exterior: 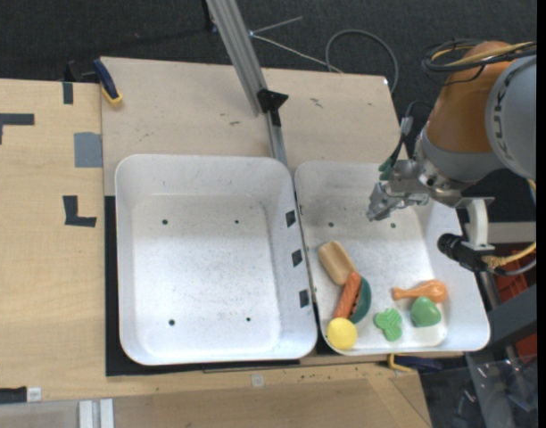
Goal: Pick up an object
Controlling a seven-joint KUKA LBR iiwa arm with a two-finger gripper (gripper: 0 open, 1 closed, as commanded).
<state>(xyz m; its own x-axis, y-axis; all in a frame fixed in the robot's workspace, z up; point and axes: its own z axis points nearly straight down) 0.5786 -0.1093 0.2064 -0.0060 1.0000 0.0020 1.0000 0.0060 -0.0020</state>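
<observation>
- The gripper [381, 205] hangs over the right bin [362, 181]; whether it grips anything cannot be told.
- Best bet: descend squarely on the bread roll [336, 261], clear of the carrot [348, 296].

Grey arm [514, 105], orange band [460, 114]

No legible text or labels.

A tan bread roll [335, 261] is lying tilted in the right bin [344, 190]. An orange carrot [348, 294] is resting against a dark green piece [363, 300], a yellow lemon [342, 333] sitting just below. Nearby are lying a green, possibly leafy piece [389, 323], a green pepper [425, 311] and an orange drumstick-like piece [419, 291].
</observation>
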